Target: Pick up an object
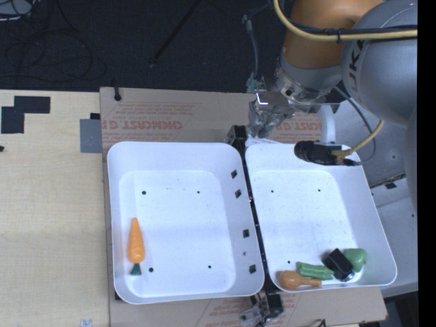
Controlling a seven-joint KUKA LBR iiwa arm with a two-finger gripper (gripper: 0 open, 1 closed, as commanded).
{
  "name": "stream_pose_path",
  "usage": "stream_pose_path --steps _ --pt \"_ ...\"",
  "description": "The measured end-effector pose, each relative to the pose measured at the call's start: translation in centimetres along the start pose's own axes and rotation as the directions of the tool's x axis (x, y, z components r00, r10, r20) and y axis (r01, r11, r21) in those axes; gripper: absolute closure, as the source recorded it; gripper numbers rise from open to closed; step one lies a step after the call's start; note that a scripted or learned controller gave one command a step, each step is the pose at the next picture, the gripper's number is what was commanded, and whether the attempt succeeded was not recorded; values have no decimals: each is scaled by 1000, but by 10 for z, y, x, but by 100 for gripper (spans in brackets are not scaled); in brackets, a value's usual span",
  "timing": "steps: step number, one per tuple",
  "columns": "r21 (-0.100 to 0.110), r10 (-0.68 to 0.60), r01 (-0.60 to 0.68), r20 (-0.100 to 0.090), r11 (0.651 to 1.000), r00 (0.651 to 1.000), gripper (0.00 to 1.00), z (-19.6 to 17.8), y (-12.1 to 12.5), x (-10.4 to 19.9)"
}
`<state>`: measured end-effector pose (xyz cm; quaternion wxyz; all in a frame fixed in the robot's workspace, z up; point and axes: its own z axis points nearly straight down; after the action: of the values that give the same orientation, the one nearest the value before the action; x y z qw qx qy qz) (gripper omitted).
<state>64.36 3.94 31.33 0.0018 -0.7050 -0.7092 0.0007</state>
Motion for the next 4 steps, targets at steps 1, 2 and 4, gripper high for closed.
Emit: stream_pose_path --steps 1,2,4 --pt "3 11 -11 4 1000 1000 100 31 -1 -53" --pt "-10 -3 3 -1 1000 1000 100 -58 1 42" --pt "-4 0 0 0 1000 1000 100 -42 0 57"
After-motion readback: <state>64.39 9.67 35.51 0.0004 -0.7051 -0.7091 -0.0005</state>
